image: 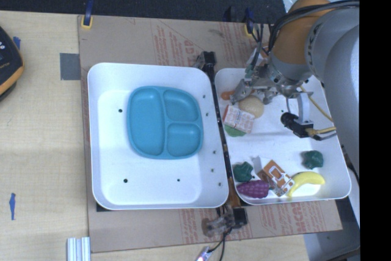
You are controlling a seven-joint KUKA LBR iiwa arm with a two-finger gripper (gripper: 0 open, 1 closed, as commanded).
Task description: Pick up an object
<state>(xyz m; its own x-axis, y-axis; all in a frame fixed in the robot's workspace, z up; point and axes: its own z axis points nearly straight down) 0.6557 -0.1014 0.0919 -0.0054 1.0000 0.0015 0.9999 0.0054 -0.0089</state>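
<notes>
beige object [252, 107] lies just below the gripper [253, 93]; finger state perhaps open, cannot tell.

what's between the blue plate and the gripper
In the camera view, the two bins' adjoining rims lie between the blue plate and the gripper, with bare white bin floor on the plate's side.

The arm [333, 40] is covering the right bin's [276, 145] far corner, and just under the gripper [253, 95] a beige object [252, 107], perhaps bread, is lying partly hidden.
</notes>
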